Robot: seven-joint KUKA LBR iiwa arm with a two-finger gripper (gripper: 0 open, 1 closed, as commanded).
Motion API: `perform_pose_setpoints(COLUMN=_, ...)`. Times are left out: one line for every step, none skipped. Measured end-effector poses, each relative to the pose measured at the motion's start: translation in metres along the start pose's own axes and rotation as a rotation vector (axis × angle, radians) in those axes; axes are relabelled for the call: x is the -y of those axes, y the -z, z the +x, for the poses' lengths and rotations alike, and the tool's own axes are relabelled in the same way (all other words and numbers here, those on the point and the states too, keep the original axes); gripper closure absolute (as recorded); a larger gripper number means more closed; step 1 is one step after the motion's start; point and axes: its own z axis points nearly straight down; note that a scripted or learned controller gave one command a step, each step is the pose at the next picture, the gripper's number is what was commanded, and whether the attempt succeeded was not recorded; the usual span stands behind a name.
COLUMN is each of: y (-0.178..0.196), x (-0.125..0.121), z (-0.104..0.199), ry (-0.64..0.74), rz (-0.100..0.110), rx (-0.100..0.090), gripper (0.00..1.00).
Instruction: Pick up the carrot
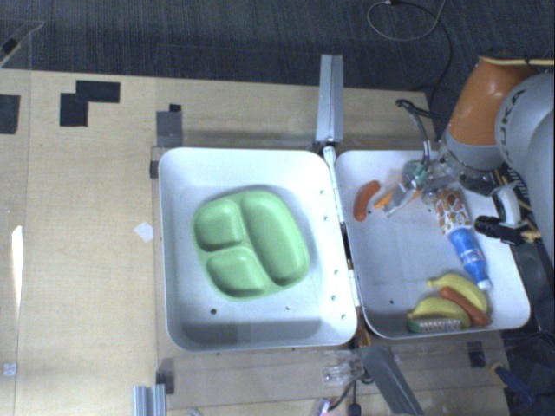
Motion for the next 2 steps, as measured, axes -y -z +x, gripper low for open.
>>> perform_pose_setpoints(y=0.012, x=0.001, z=-0.005, ry=0.001, rz=-0.004, rx=0.014, gripper=1.00)
perform_pose_setpoints(y=0.089, x=-0.012, z=0.010, ry=0.186, rz=-0.054, rx=0.043, gripper=1.00)
